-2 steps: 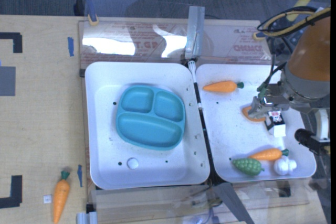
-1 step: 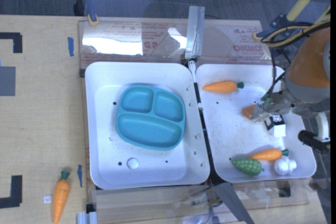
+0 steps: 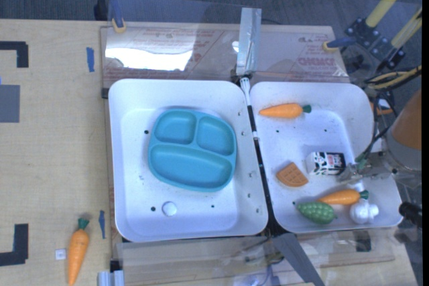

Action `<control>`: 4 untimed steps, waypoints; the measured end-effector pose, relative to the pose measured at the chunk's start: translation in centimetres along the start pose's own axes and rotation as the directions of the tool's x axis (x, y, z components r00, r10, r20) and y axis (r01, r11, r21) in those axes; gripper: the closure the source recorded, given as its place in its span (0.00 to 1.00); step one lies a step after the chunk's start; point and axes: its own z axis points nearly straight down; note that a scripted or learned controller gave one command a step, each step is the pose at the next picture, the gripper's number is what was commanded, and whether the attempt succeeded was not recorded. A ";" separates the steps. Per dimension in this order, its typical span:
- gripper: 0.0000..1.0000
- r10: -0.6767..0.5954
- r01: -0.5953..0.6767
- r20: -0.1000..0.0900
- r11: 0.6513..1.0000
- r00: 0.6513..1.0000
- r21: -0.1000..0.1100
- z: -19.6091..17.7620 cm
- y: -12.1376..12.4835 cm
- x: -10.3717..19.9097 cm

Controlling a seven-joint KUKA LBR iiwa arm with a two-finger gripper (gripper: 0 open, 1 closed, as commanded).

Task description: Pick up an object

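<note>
Six loose items in the right bin, so plenty to choose from for a pick. Gripper hanging low over that bin's right side, reaching in from the right of the camera view. Honestly can't tell whether open or closed, too much metal and cable clutter in that spot, and nothing visibly held. Closest candidate probably the little black-and-white carton, just beside the gripper toward the left, long axis roughly left-right across the view, so pointing more or less at the gripper. Next closest the lower carrot, just beside and toward the bottom of the view, also lying roughly left-right with the green top at the right end, near the white knobby thing. Green bumpy veggie touching or nearly touching that carrot's tip, hard to say which. Orange cracker-looking wedge left of the carton, apart from it. Upper carrot well apart, up near the far wall. Quick count: three carrots total, two in the right bin plus one stray carrot out on the bench at lower left; one carton, one wedge, one green veggie, one white thing. Left bin: one blue divided plate and one small white disc. Just the one arm, so no choice there. Guessing a short shift left for the carton; possible trouble from crowding down by the lower carrot.
</note>
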 end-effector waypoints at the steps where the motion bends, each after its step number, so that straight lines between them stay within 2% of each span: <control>1: 1.00 -0.163 0.163 0.004 0.987 0.987 -0.007 -0.1 -0.5 7.6; 2: 1.00 -0.072 0.072 -0.001 0.997 0.997 0.002 -1.5 6.2 10.6; 3: 1.00 -0.173 0.173 0.003 0.985 0.985 0.002 -2.3 5.2 3.2; 4: 1.00 -0.134 0.134 0.000 0.991 0.991 -0.003 -12.2 6.0 9.7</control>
